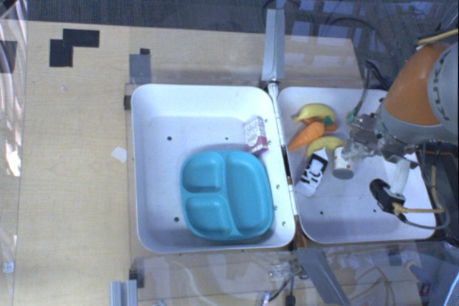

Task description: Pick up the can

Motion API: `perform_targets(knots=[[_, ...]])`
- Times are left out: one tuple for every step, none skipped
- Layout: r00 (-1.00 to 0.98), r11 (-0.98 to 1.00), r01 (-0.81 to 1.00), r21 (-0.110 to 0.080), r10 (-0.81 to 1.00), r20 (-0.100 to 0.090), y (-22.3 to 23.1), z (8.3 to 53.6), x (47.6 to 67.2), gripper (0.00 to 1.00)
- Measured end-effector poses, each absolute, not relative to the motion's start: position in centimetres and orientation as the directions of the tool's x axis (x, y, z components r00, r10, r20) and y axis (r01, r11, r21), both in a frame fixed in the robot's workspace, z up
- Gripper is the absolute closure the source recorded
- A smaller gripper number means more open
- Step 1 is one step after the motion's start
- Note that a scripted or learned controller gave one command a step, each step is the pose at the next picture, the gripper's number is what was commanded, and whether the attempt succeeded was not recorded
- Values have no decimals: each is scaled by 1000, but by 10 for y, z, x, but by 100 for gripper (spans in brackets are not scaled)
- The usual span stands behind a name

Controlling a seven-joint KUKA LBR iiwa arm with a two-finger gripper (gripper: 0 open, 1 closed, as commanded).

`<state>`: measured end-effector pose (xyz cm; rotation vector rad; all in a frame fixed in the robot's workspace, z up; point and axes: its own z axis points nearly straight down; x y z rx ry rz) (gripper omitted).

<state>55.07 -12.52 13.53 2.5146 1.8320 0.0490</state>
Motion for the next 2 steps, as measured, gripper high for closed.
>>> perform_targets(knots=[[362,-362,932,3,932,1,-103,145,554,100],[358,-358,934,4,934,3,11,230,593,100]])
